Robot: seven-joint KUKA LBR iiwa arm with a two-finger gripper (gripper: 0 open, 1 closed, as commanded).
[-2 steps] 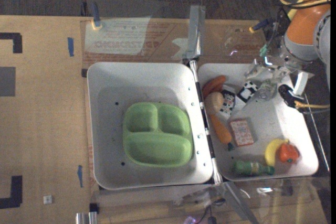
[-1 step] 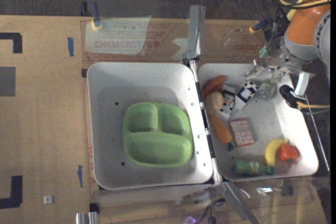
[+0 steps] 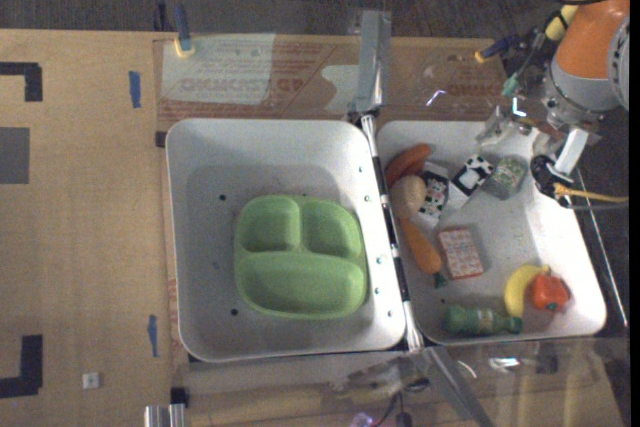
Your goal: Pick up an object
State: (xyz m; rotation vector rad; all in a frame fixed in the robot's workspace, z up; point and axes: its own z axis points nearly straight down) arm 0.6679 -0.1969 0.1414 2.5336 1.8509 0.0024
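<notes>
Bench of brown board under two white bins; dark carpet beyond. We see the gripper (image 3: 520,130) at the far right corner of the right bin (image 3: 590,245), hanging off the orange-banded arm (image 3: 590,45). We cannot tell its state from this view, and nothing shows in its grasp.

Candidates, working outward from the gripper: a small grey-green block (image 3: 507,175) just below it, touching a black-and-white cube (image 3: 473,173). Further left, a second black-and-white piece (image 3: 433,193) pressed against a sausage (image 3: 407,162) and a pale potato (image 3: 407,196). A carrot (image 3: 421,246) and a patterned card (image 3: 461,252) lie toward the bin's middle. Farthest from the gripper, a banana (image 3: 520,287) touching a red pepper (image 3: 549,292), and a green bottle (image 3: 482,320).

Judgement: the block is nearest, but it crowds the cube and sits near the far wall. We would descend straight, fingers aligned across its short side, clear of the rim. The carrot has more open floor around it and looks safer.

Room: the left bin (image 3: 200,175) bears a green tray (image 3: 300,257). A metal divider (image 3: 372,75) stands between the bins, well left of the gripper.
</notes>
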